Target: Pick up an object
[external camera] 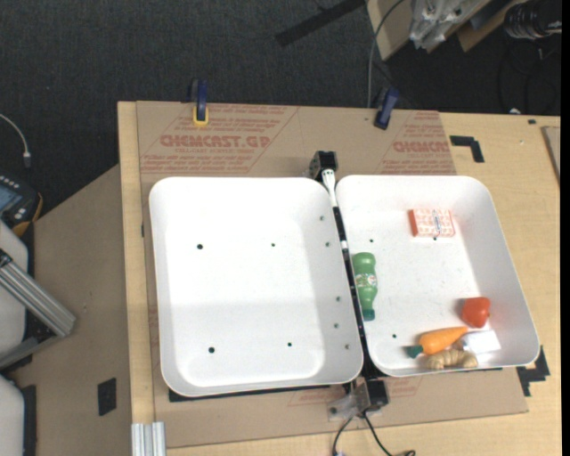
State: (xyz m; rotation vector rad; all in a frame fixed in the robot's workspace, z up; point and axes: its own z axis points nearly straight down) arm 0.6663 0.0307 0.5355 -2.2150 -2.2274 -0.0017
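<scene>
The right bin [499, 240] holds several objects. A green bottle [363, 283] lies along its left wall. Toward the back sits a pink patterned box [432, 223]. In the front right corner a red round item [476, 311], an orange carrot [443, 338], a small white block [482, 342] and a tan lumpy piece [450, 359] lie close together. My gripper [434, 25] is a grey metal shape at the top edge of the view, far behind and above the bins, away from every object.
The left bin [240, 285] stands beside the right one, both on a cardboard-covered bench [134, 267]. Two clamps [200, 102] [386, 107] grip the bench's back edge. A cable runs down from the top near the gripper.
</scene>
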